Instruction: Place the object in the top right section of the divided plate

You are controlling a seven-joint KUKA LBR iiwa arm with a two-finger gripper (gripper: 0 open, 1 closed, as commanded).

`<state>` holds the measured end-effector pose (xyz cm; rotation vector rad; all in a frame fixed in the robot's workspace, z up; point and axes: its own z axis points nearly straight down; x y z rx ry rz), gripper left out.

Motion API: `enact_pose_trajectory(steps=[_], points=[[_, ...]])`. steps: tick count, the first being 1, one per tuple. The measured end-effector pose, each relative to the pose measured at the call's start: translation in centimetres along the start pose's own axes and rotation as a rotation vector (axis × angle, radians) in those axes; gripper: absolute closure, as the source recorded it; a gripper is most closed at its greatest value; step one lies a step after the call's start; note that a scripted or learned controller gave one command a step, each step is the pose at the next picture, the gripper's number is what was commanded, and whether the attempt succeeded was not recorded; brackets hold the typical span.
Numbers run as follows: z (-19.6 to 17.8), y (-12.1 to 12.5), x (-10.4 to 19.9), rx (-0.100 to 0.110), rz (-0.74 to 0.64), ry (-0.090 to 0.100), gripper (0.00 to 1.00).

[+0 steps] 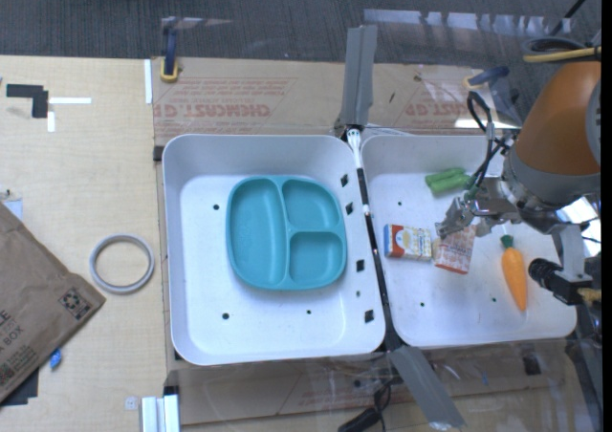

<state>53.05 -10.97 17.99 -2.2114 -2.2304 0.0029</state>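
just left of the claw (pixel 463 218) lies a flat printed packet (pixel 409 242); a glossy tapered carrot (pixel 514 275) right; grip: cannot tell.

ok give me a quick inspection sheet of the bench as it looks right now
surface: two white bins, left bin and right bin, on a wooden bench
job's things: teal divided plate in left bin, sections bare
clutter: green item, small carton, packet, carrot, all in right bin
grippers: gripper low over the packet, finger state unclear
cables: dark cables by the arm
surroundings: tape ring, cardboard box on bench left
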Motion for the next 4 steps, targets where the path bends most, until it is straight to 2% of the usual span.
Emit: enact_pose_trajectory(steps=[1,2,3,4], points=[[-1.1,-5.3,5.6,0.001,-0.254,0.001,1.00],[-1.1,-5.2,14.2,0.001,-0.012,-0.001,1.00],[-1.0,-3.0,17.1,0.001,-0.061,-0.001,1.00],[-1.0,-3.0,17.1,0.001,-0.061,-0.001,0.00]])
